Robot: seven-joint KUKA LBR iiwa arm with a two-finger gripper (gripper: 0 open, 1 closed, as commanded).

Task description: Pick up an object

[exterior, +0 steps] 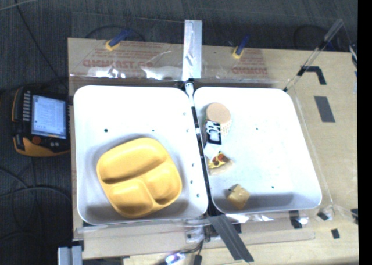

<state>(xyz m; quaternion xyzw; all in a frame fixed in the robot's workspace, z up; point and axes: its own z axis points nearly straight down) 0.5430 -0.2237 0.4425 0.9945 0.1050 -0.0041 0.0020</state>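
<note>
Left bin [87, 101] holds a yellow divided tray [138, 175]; right bin [273, 142] holds a paper cup [218, 115], a tan block [238, 196] and small items along its left edge.

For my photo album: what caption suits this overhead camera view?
Yellow divided tray in the left bin; a few small items in the right bin.

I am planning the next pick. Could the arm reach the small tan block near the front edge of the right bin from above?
Probably yes. The tan block lies apart from the other items in the right bin, with nothing over it. It sits close to the front wall, which may crowd one finger.
</note>
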